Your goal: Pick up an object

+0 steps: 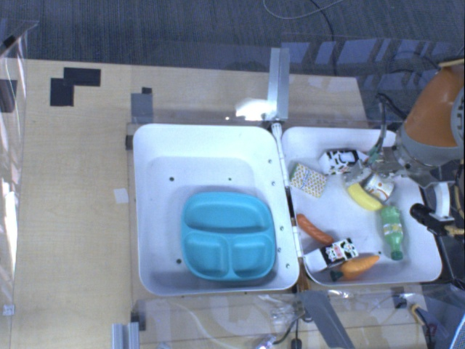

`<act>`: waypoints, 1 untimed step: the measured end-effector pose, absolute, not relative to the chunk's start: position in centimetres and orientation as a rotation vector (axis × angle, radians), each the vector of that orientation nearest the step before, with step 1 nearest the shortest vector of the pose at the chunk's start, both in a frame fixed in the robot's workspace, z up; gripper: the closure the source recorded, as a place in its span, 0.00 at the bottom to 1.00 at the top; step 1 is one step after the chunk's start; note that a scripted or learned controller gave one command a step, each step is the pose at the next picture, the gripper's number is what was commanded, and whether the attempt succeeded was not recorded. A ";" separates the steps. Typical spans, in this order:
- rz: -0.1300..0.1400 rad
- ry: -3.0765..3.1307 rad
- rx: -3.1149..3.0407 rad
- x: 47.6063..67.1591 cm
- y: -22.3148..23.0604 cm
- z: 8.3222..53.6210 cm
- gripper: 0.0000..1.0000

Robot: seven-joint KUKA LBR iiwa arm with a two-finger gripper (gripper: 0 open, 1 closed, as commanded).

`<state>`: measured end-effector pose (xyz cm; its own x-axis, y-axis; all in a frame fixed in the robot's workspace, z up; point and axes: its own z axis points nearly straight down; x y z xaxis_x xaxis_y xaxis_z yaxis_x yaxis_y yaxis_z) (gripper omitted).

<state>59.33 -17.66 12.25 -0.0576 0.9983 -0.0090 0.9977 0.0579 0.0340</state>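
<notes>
Overhead view of the bench; the left bin (145,195) held a blue divided tray (227,235); the right bin (429,267) held the loose objects: a yellow banana (363,197), a green bottle (392,231), a red sausage (314,229), an orange carrot (360,265), a patterned card (308,180) and two black-and-white cartons (340,160), (338,252); the gripper (379,182) hung low over the banana's upper end, near the bin's back right; whether it was spread or closed could not be told
</notes>
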 end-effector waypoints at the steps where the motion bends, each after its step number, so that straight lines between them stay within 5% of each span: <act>1: 0.010 2.366 2.047 58.9 -19.6 9.0 0.00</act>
<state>58.90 -19.56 9.00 -0.1436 0.9896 -0.0055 0.9895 0.1436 0.0135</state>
